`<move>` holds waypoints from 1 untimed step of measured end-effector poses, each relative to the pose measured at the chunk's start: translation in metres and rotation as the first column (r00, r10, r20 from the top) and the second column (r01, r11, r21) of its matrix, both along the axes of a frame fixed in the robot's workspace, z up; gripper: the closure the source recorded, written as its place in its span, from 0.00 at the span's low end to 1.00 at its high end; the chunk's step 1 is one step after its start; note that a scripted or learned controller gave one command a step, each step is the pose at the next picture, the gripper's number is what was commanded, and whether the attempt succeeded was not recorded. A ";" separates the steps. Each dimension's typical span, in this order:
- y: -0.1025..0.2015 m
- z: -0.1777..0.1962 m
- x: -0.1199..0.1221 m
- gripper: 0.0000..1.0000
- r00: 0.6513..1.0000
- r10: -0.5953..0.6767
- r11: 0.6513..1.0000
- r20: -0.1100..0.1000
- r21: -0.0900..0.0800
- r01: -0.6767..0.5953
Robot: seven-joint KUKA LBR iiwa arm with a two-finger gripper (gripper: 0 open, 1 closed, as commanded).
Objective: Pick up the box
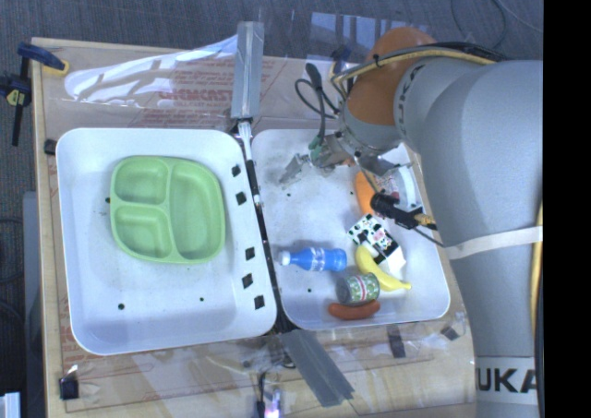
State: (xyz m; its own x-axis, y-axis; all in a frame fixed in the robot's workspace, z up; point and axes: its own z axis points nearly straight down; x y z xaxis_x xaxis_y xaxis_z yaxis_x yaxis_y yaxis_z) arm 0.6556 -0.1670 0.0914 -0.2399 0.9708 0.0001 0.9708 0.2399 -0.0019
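The box (374,238) is small, with a black-and-white cow pattern, and lies in the right bin (305,213) near its right wall. It rests against a yellow banana (386,275). My gripper (301,165) hangs low over the far part of the right bin, up and to the left of the box and well apart from it. Nothing shows in the gripper. The grey arm with its orange band (383,84) reaches in from the right and covers the bin's far right corner.
The right bin also holds a blue bottle (314,259), a green can (358,289), a red sausage (354,310) and an orange carrot (363,188). A green divided plate (168,209) lies in the left bin (83,296). Cables (319,98) hang by the wrist.
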 end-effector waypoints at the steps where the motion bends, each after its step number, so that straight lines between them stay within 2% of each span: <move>1: 0.001 0.011 0.001 1.00 1.000 0.006 1.000 0.001 -0.001 -0.005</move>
